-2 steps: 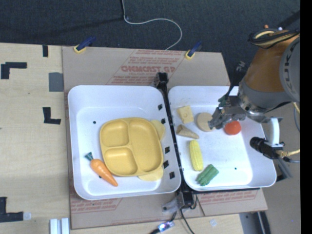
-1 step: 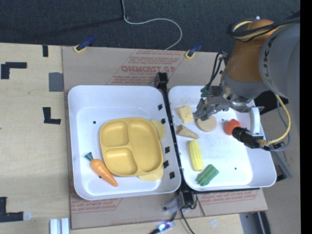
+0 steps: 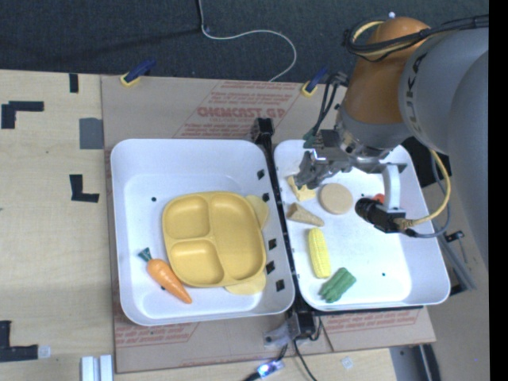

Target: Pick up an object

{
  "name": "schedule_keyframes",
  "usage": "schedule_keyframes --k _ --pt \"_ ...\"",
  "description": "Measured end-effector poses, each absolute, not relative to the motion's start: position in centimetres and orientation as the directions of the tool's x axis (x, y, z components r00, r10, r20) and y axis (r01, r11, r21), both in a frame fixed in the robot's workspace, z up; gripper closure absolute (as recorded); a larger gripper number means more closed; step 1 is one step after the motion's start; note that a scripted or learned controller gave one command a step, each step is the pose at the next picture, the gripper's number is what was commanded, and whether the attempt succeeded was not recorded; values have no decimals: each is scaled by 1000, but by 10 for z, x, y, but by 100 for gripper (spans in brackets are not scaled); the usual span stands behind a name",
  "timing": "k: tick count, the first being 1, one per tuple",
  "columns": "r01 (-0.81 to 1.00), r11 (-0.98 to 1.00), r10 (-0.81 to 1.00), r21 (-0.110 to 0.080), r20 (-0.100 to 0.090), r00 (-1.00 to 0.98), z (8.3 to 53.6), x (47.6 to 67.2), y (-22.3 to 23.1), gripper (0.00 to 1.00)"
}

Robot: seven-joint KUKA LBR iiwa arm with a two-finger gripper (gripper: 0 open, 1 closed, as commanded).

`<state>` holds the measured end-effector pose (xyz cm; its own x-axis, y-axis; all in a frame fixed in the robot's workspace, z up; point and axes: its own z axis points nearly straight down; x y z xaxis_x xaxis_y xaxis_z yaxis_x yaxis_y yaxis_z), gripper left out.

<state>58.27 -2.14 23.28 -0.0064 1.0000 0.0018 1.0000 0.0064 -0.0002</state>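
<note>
My gripper (image 3: pixel 311 173) hangs low over the back left part of the right bin (image 3: pixel 413 284), just above a pale yellow wedge (image 3: pixel 296 186) that lies against the bin's left wall. A round tan disc (image 3: pixel 336 198) lies right beside the gripper. In front of them lie a tan cone-shaped piece (image 3: pixel 305 213), a corn cob (image 3: pixel 319 252) and a green pickle (image 3: pixel 337 284). The gripper hides part of the wedge.
The left bin (image 3: pixel 135 165) holds a yellow divided plate (image 3: pixel 213 238), an orange carrot (image 3: pixel 167 277) at its front left, and pale flat pieces under the plate's right edge. A black divider (image 3: pixel 274 205) runs between the bins. The arm covers the right bin's back.
</note>
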Motion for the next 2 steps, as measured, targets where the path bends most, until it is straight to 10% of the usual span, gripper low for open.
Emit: schedule_keyframes --k 2 --pt "1000 1 1000 0 0 -1 235 583 -30 100"
